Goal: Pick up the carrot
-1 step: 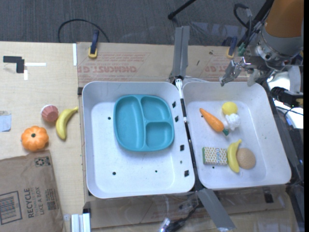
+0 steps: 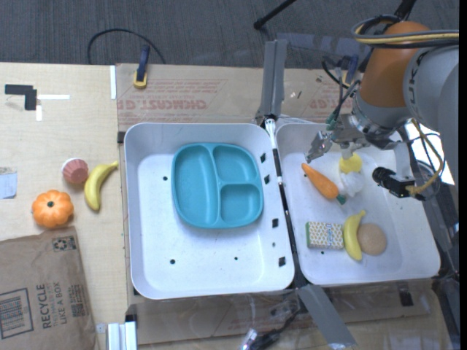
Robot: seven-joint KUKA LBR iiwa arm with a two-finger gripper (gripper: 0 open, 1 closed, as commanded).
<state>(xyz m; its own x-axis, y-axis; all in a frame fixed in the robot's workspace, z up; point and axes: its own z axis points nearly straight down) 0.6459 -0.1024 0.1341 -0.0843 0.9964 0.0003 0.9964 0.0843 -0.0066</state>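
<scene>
Camera view: two-finger metal gripper (image 2: 326,144) spread, nothing pinched — poised just above tapered orange carrot (image 2: 321,181), presumably pre-grasp.

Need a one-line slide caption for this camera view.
Gripper hovers above the carrot in the right bin; teal tray sits in the left bin.

Arm (image 2: 430,71): smooth grey rounded housing, broad orange band above wrist. Yellow and black cables loop over band. Wrist metallic grey, thin wires alongside. Black cable with yellow wire trails at right.
</scene>
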